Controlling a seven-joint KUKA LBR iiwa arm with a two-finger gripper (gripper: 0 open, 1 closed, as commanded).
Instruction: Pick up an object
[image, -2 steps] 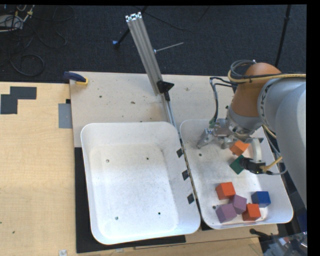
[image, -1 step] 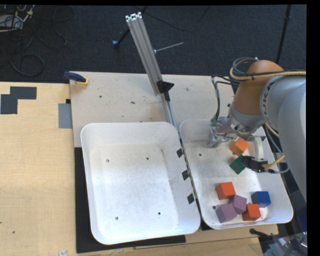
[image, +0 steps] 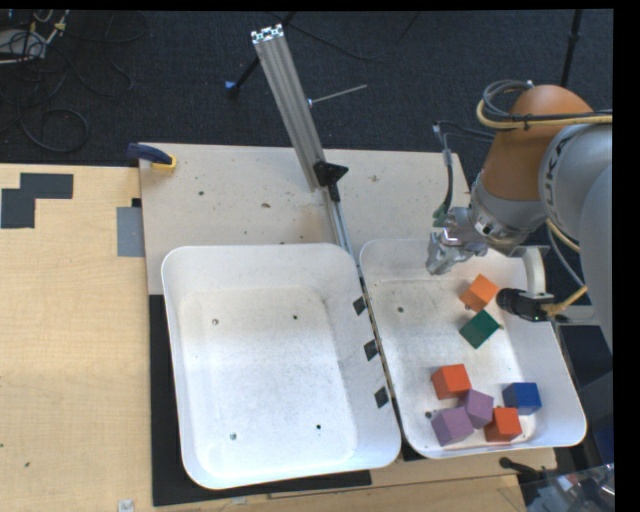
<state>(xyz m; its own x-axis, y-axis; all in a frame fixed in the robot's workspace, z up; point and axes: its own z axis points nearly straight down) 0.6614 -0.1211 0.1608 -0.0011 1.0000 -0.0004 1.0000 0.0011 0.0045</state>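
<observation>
orange blocks (image: 451, 380) number three, purple blocks (image: 452, 425) two, green block (image: 480, 328) one, blue block (image: 521, 396) one; gripper (image: 443, 255) state unclear.

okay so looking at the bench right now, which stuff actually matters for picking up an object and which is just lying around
For the job: gripper; right bin; its blocks: orange block, green block, blue block, purple blocks.

Lying about: left bin, aluminium bar, blue clamp, floor cables.

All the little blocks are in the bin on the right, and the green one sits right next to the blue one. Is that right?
Almost. The blocks are all in the right bin, but the green block sits next to an orange block, not the blue one. The blue block lies apart, nearer the front corner. The camera view shows this.
</observation>
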